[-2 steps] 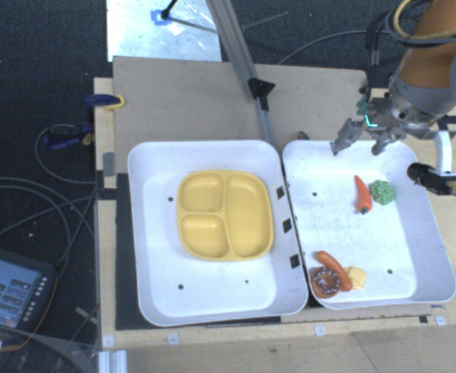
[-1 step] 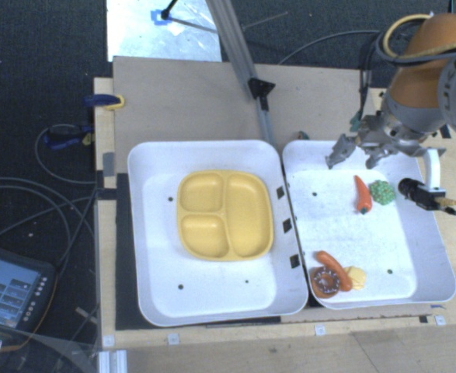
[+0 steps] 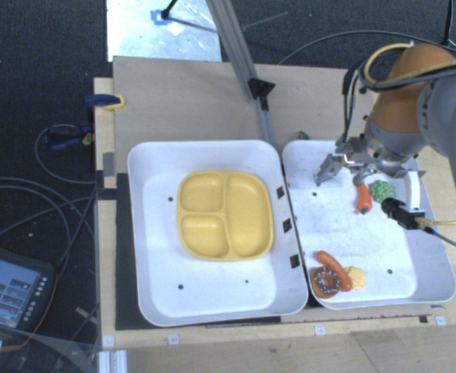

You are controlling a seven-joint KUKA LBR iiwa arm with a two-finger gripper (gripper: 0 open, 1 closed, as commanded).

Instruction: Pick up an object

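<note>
Claw [image 3: 344,164] low over right bin [image 3: 437,286], grip state indeterminable; carrot [image 3: 363,198] just beside, toward the near rim (long axis roughly upright in view), closest candidate.

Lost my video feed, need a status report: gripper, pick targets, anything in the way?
Gripper over right bin, far end, nothing between fingers. Carrot and green toy beside it; sausage, donut at near edge. Nothing blocking.
</note>
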